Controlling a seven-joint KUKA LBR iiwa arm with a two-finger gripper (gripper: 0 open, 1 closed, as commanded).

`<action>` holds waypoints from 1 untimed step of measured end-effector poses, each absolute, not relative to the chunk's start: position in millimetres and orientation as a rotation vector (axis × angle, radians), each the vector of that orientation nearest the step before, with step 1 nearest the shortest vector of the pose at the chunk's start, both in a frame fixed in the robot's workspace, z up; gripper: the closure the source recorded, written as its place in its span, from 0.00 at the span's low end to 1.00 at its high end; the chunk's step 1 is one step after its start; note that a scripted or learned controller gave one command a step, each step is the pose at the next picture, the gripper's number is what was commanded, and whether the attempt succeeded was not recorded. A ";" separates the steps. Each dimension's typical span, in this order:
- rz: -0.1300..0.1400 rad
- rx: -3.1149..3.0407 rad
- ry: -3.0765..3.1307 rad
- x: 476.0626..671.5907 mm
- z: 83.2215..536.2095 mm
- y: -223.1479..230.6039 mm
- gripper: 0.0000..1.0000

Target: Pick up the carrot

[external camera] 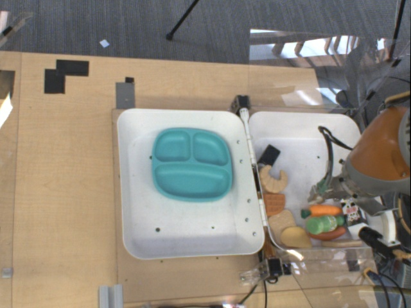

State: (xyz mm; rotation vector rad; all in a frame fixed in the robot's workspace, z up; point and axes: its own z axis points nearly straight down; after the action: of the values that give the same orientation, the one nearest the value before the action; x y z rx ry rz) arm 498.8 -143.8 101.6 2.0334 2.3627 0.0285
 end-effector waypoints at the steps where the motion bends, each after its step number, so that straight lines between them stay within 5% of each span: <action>1: 0.025 2.161 2.272 509.9 188.2 -16.6 1.00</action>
State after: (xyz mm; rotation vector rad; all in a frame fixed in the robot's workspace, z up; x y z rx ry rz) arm 509.9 -16.6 188.2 2.1607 2.2718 0.0250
